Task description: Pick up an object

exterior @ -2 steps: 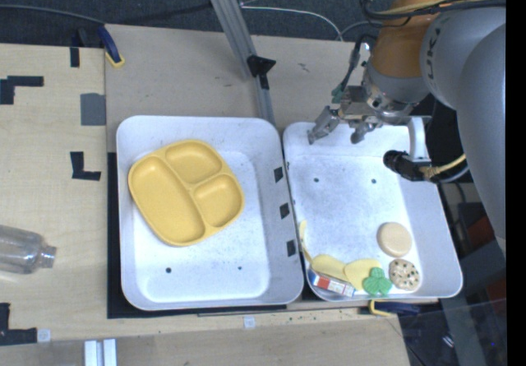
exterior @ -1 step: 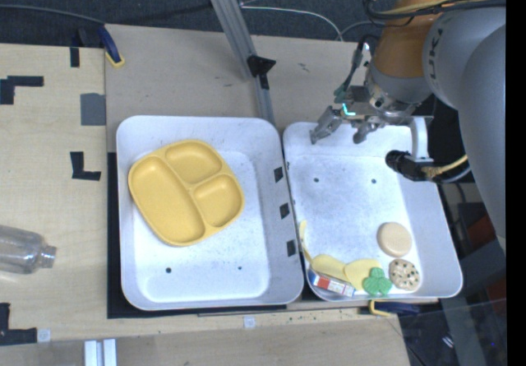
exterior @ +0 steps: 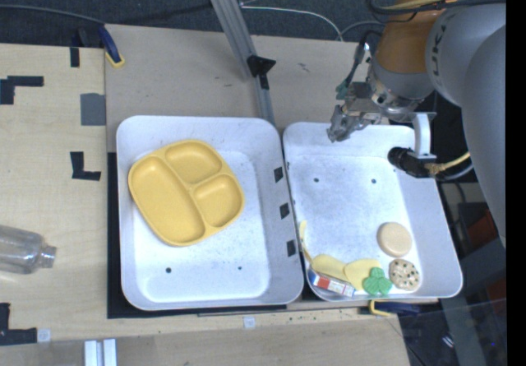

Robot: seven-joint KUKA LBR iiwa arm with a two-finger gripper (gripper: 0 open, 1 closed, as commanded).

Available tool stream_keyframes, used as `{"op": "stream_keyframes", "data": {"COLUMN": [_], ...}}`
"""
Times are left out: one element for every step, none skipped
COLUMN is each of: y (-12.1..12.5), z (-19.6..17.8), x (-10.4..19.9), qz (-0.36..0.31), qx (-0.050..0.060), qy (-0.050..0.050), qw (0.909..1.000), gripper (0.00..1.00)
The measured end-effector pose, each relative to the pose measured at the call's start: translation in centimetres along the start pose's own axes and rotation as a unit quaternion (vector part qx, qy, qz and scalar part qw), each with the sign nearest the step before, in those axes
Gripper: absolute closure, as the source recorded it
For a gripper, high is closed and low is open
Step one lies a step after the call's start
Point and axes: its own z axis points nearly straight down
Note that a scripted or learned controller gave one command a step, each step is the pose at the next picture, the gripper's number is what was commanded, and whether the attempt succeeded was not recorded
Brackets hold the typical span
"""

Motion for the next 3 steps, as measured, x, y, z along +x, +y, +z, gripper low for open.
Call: {"op": "stream_keyframes", "data": {"y": [0.0,-5.5,-12.5], "z": [-0.9,0.7,11.0], "x": [0.1,-2.5,-1.3], "qz": [0.000,0.003,0.003], "qx": [0.001,0.003,-0.001], "qy": [0.001,-0.001,-0.001], "qw": [1.0000,1.0000,1.0000], "gripper": [1.00,1.00,1.00]}}
